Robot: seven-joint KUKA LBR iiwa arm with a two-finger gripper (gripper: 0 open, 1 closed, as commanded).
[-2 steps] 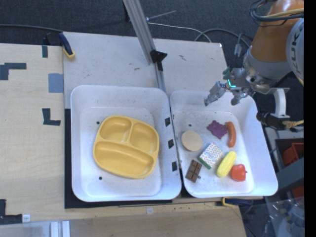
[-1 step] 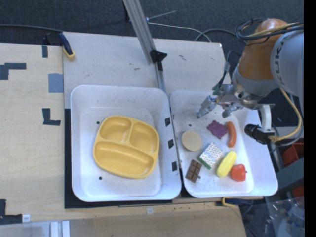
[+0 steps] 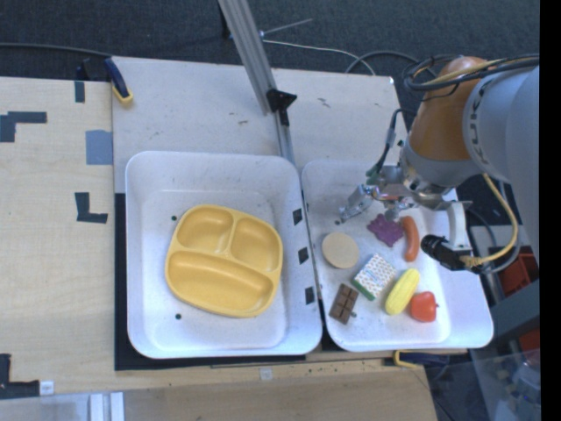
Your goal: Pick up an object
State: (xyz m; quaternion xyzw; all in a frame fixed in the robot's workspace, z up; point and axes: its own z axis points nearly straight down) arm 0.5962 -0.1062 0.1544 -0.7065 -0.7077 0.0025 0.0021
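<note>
The yellow divided plate [image 3: 225, 260] lies alone in the left bin [image 3: 140, 235], and everything else sits to its right in the right bin [image 3: 465, 323]. Nearest the plate there is a round tan cookie [image 3: 340, 251], with a brown chocolate bar [image 3: 344, 303] below it, closer to the bin's front edge. Further from the plate come a small box with a green and white pattern [image 3: 375, 275], a purple piece [image 3: 385, 229] and an orange-red sausage [image 3: 409, 239] standing just beside the purple piece. A yellow corn cob [image 3: 401, 290] and a red tomato [image 3: 423, 306] lie farthest from the plate, touching or nearly touching each other near the bin's front right corner. The gripper [image 3: 375, 196] hangs over the back part of the right bin, above the cookie and the purple piece; its fingers appear slightly parted with nothing between them, and they do not seem to touch any toy.
</note>
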